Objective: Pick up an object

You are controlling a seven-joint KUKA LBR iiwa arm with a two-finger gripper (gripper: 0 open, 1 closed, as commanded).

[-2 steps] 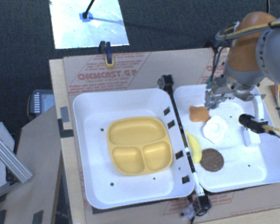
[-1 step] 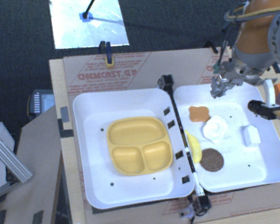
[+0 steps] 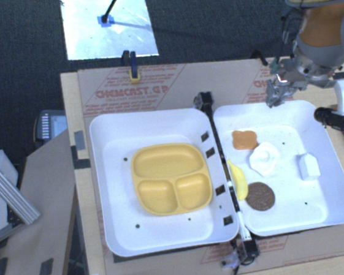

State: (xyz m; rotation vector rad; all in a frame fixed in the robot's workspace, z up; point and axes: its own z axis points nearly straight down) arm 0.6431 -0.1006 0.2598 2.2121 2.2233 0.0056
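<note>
In the right bin [image 3: 334, 208] lie an orange piece [image 3: 244, 139], a white fried-egg-like piece [image 3: 264, 158], a brown round disc [image 3: 260, 196], a yellow banana-like piece [image 3: 239, 181] against the left wall, and a small white block [image 3: 308, 166]. My gripper [image 3: 275, 98] hangs above the bin's far rim, up and to the right of the orange piece, apart from every object. Nothing shows between its fingers.
The left bin [image 3: 118, 232] holds a yellow divided tray [image 3: 170, 178]. A black divider strip [image 3: 219, 165] runs between the bins. Cardboard [image 3: 154, 86] lies under both bins. A shiny sheet [image 3: 108, 24] lies at the back.
</note>
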